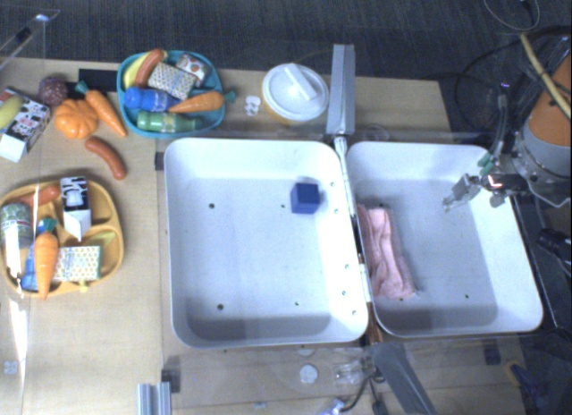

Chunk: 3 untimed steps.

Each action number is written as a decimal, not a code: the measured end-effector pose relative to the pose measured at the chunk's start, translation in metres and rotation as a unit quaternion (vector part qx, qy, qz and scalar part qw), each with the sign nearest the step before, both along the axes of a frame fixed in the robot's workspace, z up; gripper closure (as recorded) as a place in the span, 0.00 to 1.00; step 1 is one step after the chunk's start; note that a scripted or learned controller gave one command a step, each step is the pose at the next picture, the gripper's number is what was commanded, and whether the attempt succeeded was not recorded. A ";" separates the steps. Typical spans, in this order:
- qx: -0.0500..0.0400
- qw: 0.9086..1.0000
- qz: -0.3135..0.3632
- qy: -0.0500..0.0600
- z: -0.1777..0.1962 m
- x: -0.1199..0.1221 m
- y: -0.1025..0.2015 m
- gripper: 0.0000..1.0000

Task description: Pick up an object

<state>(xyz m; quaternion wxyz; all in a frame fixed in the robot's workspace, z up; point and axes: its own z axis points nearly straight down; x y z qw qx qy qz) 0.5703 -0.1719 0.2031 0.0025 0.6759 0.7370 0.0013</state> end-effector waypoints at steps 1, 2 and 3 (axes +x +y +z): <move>-0.002 0.995 0.103 -0.007 -0.111 -0.037 0.060 0.00; -0.002 0.994 0.113 -0.007 -0.111 0.046 0.076 0.00; 0.000 0.996 0.085 0.000 -0.063 0.049 0.014 0.00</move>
